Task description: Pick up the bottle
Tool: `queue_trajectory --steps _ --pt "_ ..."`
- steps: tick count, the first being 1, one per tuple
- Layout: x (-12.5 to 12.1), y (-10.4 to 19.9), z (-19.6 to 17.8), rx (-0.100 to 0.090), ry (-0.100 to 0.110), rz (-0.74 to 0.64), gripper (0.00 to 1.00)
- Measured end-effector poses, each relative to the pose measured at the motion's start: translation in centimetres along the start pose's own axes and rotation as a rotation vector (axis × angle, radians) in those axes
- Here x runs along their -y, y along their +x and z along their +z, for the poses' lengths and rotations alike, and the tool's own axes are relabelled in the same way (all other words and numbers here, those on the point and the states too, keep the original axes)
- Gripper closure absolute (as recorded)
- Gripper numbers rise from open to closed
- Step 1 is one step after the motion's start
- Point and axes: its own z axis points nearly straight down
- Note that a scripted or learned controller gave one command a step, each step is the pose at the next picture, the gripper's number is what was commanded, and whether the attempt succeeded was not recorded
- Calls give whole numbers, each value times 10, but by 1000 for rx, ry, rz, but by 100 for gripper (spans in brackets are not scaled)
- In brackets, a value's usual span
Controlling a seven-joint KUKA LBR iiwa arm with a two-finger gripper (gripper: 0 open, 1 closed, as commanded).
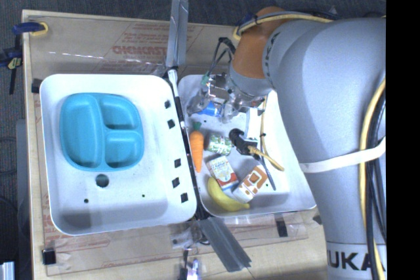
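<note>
Claw (220,98): down in the back part of the right bin (289,197), under the orange-banded wrist; whether it is spread or pressed together I cannot tell, since the metal parts blur together.
Bottle (209,110): my best guess is the small item with a blue patch just below the claw, touching or nearly so; too small to be sure.
Carrot (196,150): near, toward the front of the bin from the claw.
Banana (226,199): well apart, at the bin's front edge.
Cartons (223,170): between claw and banana.
Left bin (72,210): well to the claw's left, holding a blue tray (102,131).
Progress: reach made; nothing visibly lifted. Gripping and raising appear left.
</note>
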Motion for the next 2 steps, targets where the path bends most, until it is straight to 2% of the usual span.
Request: queue_trajectory --steps 1,2 --pt "0 1 -10 0 2 -5 100" --pt "1 74 -101 -1 -2 95 100"
